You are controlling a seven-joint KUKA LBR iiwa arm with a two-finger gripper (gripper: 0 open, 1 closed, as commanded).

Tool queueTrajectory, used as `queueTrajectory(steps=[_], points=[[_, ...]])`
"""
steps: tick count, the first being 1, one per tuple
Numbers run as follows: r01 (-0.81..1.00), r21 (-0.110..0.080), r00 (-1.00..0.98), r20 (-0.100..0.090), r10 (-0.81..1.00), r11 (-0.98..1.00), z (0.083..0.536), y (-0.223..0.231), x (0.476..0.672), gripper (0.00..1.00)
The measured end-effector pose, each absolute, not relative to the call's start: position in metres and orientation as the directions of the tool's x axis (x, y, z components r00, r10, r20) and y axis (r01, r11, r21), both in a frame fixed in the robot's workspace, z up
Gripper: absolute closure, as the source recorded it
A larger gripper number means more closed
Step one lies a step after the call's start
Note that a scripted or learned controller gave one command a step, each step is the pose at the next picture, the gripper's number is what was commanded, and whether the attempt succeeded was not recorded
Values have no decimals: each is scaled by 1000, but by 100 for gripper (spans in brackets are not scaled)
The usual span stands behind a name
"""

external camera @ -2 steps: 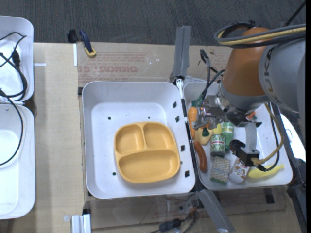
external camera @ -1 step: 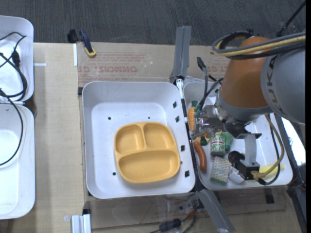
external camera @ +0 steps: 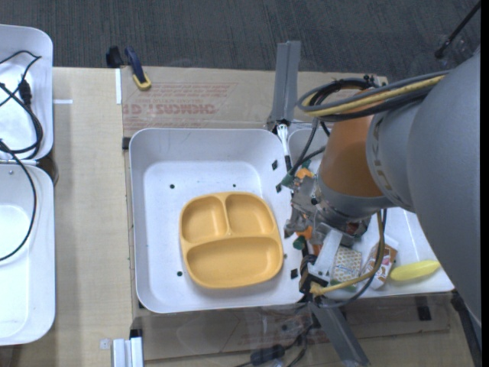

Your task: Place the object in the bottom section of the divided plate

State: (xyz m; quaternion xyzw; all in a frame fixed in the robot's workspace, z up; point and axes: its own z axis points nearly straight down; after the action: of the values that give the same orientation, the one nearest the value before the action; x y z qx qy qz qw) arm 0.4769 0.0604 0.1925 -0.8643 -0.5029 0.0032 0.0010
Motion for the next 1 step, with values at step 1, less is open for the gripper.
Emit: queueTrajectory(steps=[1], points=[[986, -5, 167, -3, 986, -167, 190, 31, 495, 100]])
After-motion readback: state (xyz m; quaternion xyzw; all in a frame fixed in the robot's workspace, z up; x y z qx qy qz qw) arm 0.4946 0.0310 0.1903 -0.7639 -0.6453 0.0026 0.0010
